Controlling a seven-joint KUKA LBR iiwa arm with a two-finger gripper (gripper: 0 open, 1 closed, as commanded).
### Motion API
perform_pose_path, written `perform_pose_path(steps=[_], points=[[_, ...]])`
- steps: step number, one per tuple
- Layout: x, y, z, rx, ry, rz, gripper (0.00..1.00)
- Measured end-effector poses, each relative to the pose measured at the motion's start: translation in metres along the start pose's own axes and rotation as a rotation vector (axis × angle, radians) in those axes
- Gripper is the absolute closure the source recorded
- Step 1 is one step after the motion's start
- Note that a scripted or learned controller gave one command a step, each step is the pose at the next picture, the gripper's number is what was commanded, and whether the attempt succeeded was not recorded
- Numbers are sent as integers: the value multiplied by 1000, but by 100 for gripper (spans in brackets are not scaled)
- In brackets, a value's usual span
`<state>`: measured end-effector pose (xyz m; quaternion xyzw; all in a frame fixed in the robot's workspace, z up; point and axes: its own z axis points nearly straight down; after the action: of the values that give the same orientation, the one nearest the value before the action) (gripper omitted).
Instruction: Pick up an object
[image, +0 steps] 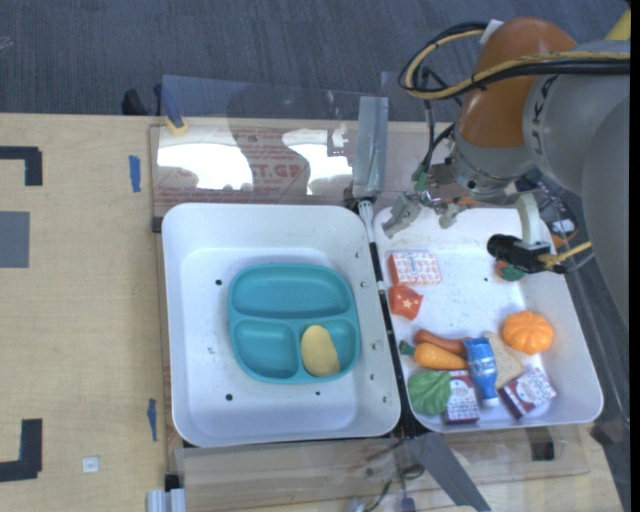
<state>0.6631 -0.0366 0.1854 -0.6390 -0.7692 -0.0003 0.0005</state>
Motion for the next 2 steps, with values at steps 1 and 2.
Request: perform_pose_path(steps=[1,2], points=[[-17,1,0,-3,-3,-45,0],[-64,-21,-23,-6,-6,-116,0]])
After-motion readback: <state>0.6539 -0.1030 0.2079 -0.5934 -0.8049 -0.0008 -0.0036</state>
